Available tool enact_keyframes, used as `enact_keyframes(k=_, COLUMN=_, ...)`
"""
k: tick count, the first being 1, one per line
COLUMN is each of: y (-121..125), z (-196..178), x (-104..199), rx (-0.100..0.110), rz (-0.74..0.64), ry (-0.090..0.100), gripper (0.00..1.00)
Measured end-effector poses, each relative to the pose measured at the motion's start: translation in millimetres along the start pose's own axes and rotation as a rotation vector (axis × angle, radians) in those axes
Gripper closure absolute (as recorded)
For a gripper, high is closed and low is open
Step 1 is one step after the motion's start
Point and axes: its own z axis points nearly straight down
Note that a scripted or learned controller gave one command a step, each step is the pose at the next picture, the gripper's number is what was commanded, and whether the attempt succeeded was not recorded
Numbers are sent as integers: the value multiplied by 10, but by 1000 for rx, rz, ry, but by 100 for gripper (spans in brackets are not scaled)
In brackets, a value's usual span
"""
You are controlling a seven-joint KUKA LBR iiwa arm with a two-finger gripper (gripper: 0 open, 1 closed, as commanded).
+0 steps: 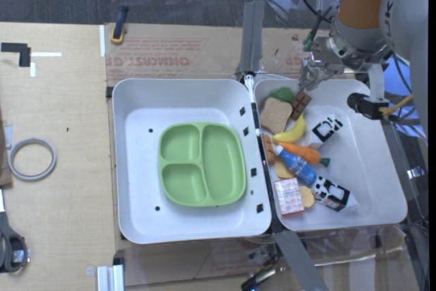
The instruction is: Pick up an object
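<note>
The right bin (371, 167) holds a pile of toy food along its left side. There is a tan bread slice (275, 115), a yellow banana (293, 131), an orange carrot (300, 150), a blue bottle (297, 165), a pink packet (287, 195) and a green leafy piece (281, 93). A brown chocolate bar (301, 103) lies at the bin's back left. Two black-and-white cartons (327, 127) (334, 193) sit further right. My gripper (308, 80) hangs over the bin's back left corner, just above the chocolate bar, and nothing shows between its fingers.
The left bin (136, 146) holds a green divided plate (202, 164). A metal divider (251, 44) rises between the bins at the back. A grey tape ring (30, 159) lies on the wooden bench at left. Cables (381, 105) trail over the right bin's back right.
</note>
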Motion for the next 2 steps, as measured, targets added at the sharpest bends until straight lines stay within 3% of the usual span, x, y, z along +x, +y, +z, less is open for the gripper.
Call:
enact_keyframes(k=1, y=-3, z=9, x=4, rx=2, rz=-1, ry=0, gripper=0)
enact_keyframes(k=2, y=-102, z=1309, x=-426, rx=0, rz=132, ry=1, gripper=0)
